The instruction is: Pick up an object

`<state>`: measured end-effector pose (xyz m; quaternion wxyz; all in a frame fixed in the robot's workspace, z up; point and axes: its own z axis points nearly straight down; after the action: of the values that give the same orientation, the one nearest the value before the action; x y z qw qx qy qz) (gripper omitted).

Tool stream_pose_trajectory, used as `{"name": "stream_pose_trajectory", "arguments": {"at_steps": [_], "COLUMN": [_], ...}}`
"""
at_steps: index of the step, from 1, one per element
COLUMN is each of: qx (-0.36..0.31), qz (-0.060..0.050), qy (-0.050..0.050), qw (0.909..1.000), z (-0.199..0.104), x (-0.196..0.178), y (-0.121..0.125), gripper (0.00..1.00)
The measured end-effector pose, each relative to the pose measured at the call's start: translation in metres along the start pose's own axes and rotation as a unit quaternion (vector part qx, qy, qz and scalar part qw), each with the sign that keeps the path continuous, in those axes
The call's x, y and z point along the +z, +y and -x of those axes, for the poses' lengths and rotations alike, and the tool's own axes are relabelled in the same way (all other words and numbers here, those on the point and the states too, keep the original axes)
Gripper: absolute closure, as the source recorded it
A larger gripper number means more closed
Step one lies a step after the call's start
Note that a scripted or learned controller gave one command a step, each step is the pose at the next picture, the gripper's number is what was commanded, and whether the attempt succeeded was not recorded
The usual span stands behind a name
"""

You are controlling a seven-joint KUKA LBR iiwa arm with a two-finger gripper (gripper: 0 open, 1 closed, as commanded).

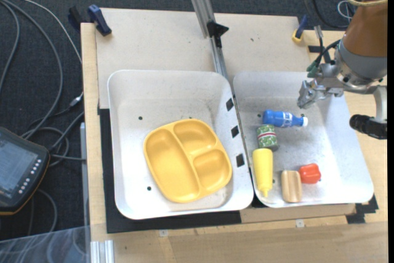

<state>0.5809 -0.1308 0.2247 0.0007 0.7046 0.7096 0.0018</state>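
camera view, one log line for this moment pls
gripper: above right bin, nothing held | nearest: blue bottle | left bin: yellow tray

blue bottle (283, 119): on its side, cap toward 3 o'clock
green can (267, 137): at its 7 o'clock
yellow bottle (263, 170): lying, 6 o'clock of can

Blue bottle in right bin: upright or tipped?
Tipped. The blue bottle lies on its side on the right bin floor, white cap pointing right.

Yellow tray (187, 160), blue bottle (280, 119), green-patterned can (267, 137), white bins (123, 132).
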Motion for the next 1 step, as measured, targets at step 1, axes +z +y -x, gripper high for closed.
{"name": "stream_pose_trajectory", "arguments": {"at_steps": [1], "qx": [0.000], "qz": [0.000], "qy": [0.000], "qw": [1.0000], "z": [-0.0501], "x": [-0.0052], "y": [0.0085], "gripper": [1.00]}}
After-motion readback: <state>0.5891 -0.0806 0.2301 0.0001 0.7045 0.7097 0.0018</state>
